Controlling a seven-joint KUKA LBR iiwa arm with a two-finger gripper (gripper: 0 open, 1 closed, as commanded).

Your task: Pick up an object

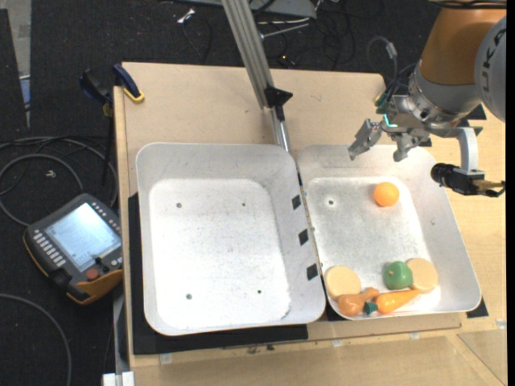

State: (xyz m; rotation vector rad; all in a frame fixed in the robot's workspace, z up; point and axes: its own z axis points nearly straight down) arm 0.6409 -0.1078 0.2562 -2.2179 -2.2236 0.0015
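Step judged: approach, nothing grasped. Gripper (385,145) hovers above far edge of right bin (451,240), fingers spread wide, empty. Orange ball (386,194) lies alone just below it, easiest target. Next move calls for descent over ball, then closing.

The grey arm with its orange band (459,34) reaches in from the right, wrist bent downward. Its two-finger gripper (388,145) hangs in the air with the dark fingers (364,139) spread apart and nothing between them.
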